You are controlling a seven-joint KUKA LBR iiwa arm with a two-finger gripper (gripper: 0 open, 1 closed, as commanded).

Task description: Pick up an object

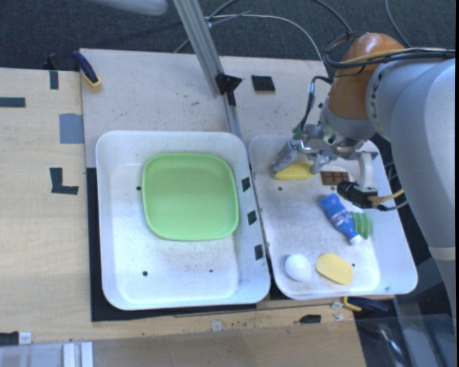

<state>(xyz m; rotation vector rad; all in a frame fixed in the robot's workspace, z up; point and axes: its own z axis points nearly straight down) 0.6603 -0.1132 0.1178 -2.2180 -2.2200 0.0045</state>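
Banana [294, 173] lies at the far end of the right bin [390, 281], long axis running left to right, directly beneath my gripper [301, 153]. My fingers are spread on either side of it (whether they touch it I cannot tell), and nothing is lifted yet. A blue tube [340, 215] sits near, toward the bin's middle.

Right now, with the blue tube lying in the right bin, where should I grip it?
Grip the blue tube across its mid-body, coming straight down. It lies flat and slanted, white cap toward the lower right, so set the fingers across its narrow width. A green object sits close by the cap end, so stay clear of that end.
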